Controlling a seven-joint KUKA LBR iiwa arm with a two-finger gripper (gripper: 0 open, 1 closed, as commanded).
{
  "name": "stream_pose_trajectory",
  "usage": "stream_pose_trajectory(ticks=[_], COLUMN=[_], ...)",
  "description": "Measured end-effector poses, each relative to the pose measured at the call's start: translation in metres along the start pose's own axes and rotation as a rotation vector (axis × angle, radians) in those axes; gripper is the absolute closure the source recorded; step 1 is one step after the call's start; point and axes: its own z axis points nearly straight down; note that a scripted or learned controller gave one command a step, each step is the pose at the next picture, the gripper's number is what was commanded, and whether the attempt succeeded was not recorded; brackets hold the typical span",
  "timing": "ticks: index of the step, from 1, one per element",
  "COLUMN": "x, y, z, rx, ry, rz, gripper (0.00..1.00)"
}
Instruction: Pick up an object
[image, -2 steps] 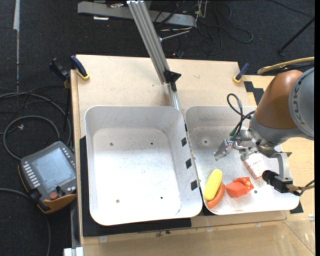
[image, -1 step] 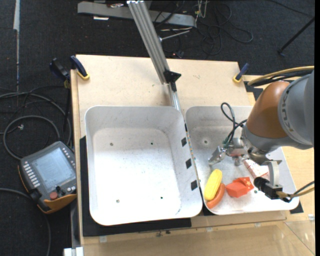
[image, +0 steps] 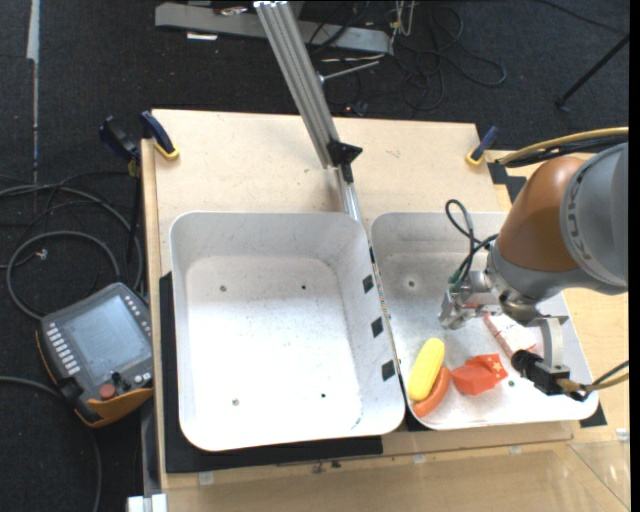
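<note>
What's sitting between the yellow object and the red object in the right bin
In the camera view, an orange object lies partly under the yellow object, its end reaching toward the red object; otherwise just bare floor of the right bin.

I have open floor across the left bin (image: 260, 330). In the right bin (image: 420, 265), the far corner is free; a yellow piece (image: 427, 367), orange piece (image: 432, 400) and red block (image: 478, 374) crowd the near edge.
</note>
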Motion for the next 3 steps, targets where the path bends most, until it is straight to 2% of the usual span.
stream_pose_trajectory(ticks=[1, 2, 3], x=[0.009, 0.007, 0.008], y=[0.003, 0.008, 0.009], z=[-0.048, -0.111, -0.125], rx=[-0.002, -0.005, -0.001], ry=[-0.001, -0.002, -0.001], rz=[-0.004, -0.004, -0.003], gripper=[1.0, 1.0, 1.0])
